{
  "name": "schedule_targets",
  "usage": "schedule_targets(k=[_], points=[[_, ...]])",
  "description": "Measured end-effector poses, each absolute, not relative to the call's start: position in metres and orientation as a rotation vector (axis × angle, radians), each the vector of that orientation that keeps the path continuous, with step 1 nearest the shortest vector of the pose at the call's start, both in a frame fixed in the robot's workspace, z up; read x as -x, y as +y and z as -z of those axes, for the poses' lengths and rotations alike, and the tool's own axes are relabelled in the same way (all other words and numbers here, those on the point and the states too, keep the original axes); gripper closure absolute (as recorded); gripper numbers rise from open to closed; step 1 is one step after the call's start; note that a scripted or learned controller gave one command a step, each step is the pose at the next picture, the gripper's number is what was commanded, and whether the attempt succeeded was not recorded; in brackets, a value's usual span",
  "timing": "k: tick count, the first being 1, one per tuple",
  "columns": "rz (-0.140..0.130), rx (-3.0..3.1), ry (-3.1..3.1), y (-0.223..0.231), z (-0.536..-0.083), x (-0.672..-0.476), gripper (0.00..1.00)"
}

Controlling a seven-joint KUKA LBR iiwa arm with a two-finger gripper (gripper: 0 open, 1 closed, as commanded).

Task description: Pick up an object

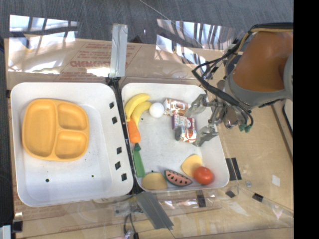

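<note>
The right bin (214,156) holds several toy foods. Two yellow bananas (135,105) and a white ball (156,110) lie near its back. An orange carrot (133,132) and a green vegetable (138,162) lie along its left wall. Two red-and-white snack packets (183,127) lie in the middle. A watermelon slice (178,178), a red tomato (203,175), a yellow wedge (192,164) and a tan round piece (154,181) sit at the front. My gripper (196,127) is at the bin's right side, open, its fingers spread just right of the packets, with nothing between them.
The left bin (30,183) bears a yellow divided plate (55,129). A strip of grey tape (118,49) runs along the cardboard behind the bins. The arm's orange band (261,59) and its cables hang over the bench at the right.
</note>
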State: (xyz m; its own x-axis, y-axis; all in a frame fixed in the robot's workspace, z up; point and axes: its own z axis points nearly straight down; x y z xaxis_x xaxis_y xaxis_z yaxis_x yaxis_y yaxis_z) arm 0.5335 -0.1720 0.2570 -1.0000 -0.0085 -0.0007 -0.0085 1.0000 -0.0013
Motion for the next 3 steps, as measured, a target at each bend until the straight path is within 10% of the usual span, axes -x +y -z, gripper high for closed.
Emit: schedule_targets(k=[1, 2, 3], points=[[-0.006, 0.026, 3.153, -0.178, -0.121, -0.611, 0.00], [-0.001, -0.229, 3.126, -0.207, -0.096, -0.585, 0.00], [-0.004, -0.256, 3.132, -0.143, -0.092, -0.581, 0.00]])
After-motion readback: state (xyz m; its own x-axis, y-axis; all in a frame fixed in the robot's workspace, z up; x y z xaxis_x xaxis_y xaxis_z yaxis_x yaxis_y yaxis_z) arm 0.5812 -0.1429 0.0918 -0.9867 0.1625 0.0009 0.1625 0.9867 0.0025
